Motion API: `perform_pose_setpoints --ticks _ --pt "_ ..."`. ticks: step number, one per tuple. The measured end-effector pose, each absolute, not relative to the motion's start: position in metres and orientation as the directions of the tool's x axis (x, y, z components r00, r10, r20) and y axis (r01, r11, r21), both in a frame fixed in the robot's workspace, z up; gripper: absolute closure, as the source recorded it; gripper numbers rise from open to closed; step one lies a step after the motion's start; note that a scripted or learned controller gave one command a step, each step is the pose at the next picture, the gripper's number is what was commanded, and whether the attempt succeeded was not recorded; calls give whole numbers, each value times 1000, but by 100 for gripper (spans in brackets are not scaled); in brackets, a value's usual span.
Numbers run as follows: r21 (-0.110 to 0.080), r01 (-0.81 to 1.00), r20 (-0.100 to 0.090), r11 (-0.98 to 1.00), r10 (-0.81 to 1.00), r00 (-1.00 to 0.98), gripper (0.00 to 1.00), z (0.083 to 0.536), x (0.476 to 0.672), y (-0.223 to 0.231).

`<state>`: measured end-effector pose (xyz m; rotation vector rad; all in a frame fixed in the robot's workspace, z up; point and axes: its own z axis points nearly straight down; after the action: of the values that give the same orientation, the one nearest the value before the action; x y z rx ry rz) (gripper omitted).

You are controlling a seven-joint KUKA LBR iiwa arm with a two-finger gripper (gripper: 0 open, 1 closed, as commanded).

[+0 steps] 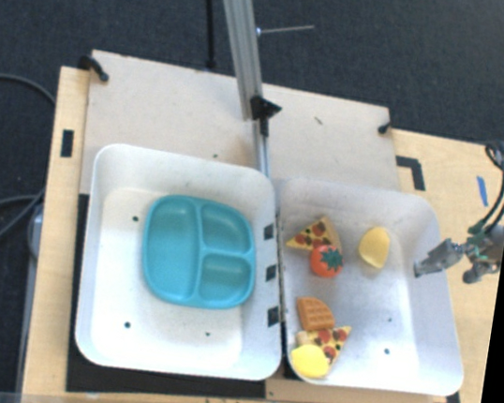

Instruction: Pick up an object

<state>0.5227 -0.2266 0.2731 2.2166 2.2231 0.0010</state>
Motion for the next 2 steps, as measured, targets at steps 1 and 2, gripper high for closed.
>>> perform_pose_setpoints --ticks 1,2 --pt "2 1000 -1 3 1000 -3 0 273 523 -226" --pt "-2 1000 -1 1 1000 -1 0 230 527 -225"
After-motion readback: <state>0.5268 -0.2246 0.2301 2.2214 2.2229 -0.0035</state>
